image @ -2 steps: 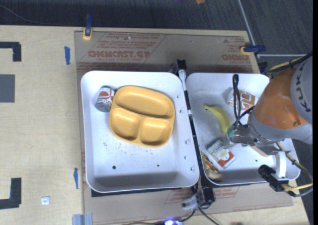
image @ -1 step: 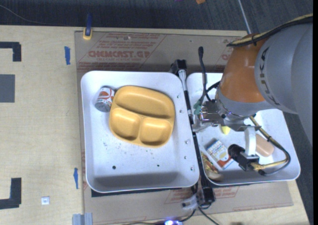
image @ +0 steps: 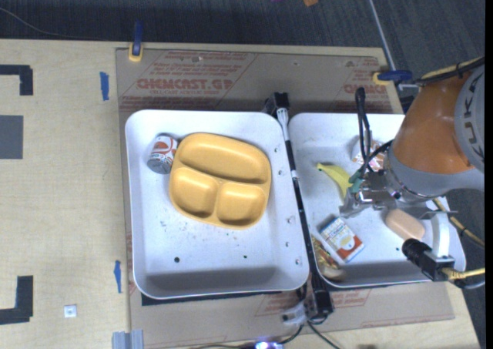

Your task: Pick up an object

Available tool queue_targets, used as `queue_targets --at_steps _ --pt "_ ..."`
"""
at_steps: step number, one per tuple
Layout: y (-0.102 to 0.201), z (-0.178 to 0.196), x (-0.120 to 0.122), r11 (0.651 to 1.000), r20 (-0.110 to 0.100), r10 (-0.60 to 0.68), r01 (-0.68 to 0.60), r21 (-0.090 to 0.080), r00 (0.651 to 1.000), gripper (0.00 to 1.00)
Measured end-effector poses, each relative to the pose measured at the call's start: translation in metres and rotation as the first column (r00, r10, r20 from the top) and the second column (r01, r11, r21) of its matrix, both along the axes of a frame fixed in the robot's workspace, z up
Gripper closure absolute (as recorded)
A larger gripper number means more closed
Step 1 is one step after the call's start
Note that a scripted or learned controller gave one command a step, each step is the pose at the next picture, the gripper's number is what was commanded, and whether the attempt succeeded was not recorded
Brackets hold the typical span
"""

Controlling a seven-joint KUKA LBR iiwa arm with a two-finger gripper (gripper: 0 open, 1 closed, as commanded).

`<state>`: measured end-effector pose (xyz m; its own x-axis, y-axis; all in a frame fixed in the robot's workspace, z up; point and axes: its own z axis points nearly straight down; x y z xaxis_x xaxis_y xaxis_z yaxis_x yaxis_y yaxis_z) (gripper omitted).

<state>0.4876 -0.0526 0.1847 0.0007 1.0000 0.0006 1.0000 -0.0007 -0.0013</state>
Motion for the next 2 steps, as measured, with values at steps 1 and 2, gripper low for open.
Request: queue_targets --at_steps 1,2 --pt "0.000 0.000 0.000 1.000 0.000 0.001 -0.001 0.000 1.000 0.00" --pt "-0.056 -0.083 -0.008 1.000 0.003 -0.001 0.001 -0.002 1.000 0.00"
